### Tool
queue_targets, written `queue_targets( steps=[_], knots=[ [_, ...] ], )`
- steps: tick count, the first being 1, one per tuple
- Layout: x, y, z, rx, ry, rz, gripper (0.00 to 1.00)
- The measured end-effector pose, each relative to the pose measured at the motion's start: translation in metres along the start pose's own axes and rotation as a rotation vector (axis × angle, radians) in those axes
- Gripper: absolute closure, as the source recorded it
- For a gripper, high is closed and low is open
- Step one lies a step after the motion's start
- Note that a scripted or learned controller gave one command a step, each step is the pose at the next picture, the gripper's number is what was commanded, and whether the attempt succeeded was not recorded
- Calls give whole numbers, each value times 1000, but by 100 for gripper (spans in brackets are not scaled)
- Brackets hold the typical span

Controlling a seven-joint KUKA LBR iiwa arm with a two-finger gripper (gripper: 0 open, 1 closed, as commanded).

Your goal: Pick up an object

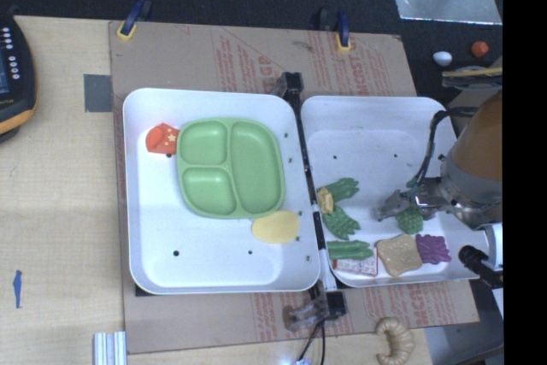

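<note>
My gripper [400, 206] is low over the right bin [367, 124], in its right half, reaching in from the right. A small green toy [410, 222] lies directly below and beside it, partly covered; I cannot see whether they touch. To its left lie a green leafy piece [340, 189], a second green piece [342, 223] and a third one [350, 250]. A small yellow piece [326, 200] rests by the bin's left wall. Along the front wall are a toast slice [398, 254] and a purple toy [433, 249].
The left bin [154, 252] holds a green divided plate [231, 167], a red toy [161, 138] and a yellow piece [275, 226]. A white and red item [359, 267] lies at the right bin's front. A controller [13, 81] sits at the far left.
</note>
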State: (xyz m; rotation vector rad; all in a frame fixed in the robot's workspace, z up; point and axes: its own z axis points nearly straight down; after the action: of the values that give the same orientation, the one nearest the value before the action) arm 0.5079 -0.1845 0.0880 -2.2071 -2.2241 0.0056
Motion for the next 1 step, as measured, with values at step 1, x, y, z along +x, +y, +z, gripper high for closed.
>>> queue_targets(
  steps=[1],
  knots=[
    [-28,-18,-80,-9,-4,7,0]
  ],
)
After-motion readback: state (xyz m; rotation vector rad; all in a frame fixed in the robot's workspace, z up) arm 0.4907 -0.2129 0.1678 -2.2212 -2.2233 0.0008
